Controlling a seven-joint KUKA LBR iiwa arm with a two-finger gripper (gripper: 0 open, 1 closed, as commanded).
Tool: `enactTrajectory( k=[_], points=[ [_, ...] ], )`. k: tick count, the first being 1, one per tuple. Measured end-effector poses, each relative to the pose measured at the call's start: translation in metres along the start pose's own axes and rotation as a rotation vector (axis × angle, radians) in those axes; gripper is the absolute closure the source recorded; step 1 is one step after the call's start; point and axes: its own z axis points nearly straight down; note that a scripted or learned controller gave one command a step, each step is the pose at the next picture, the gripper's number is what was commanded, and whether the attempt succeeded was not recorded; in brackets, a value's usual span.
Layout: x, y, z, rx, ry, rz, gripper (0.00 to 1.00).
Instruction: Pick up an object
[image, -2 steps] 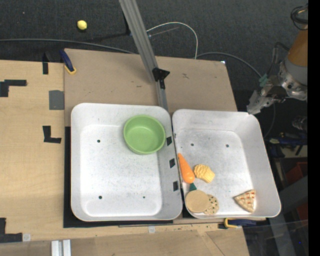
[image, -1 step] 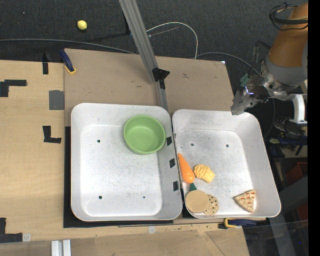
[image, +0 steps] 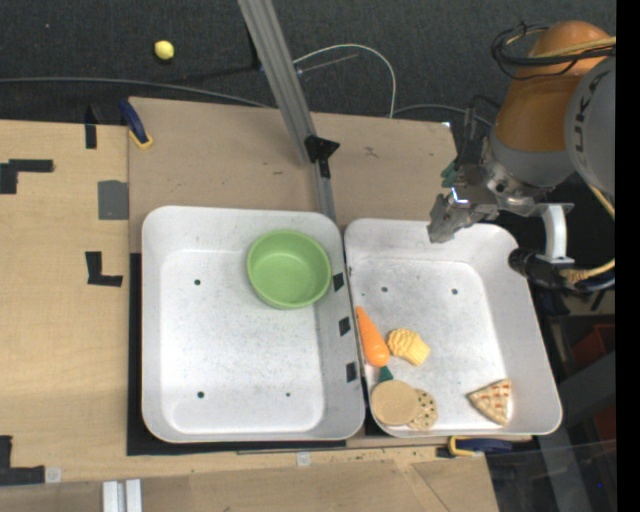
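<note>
Two bins: side by side on the table (image: 230, 160).
Jaws (image: 443, 229): over the far rim of the right bin (image: 520, 300); open or closed cannot be told; nothing seen between them.
Carrot (image: 372, 338): well below the jaws, to their left, by the bin divider.
Corn (image: 408, 346): just right of the carrot.
Cookies (image: 403, 405): below those, near front rim.
Pizza (image: 492, 400): far below the jaws, slightly right.
Bowl (image: 289, 268): left bin (image: 180, 330), well left of the jaws.
</note>
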Motion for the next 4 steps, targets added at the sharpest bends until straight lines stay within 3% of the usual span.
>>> enactTrajectory(
  k=[3,4],
  points=[
    [0.140,-0.032,0.020,0.001,0.000,0.000,1.00],
    [0.192,-0.029,0.017,-0.001,0.000,-0.002,1.00]
  ],
)
